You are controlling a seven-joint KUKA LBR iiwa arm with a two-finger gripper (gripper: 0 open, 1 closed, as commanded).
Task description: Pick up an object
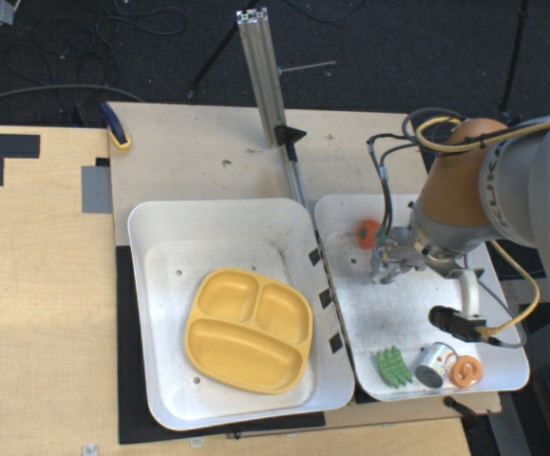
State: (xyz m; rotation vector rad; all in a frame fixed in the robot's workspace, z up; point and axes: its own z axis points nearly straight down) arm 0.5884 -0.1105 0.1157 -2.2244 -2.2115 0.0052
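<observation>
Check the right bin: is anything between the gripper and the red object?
Nothing visible. The gripper is low in the right bin, with the red object just beside it, up and left; bare floor lies between them.

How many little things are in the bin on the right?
4 that I can see: a red-orange piece near the gripper, and a green toy, silver can and orange ring along the front. The arm may hide more.

A pale wooden bench (37, 283) meets dark carpet (113, 36) strewn with cables (37, 98); an aluminium post (263, 74) rises slantwise.
</observation>
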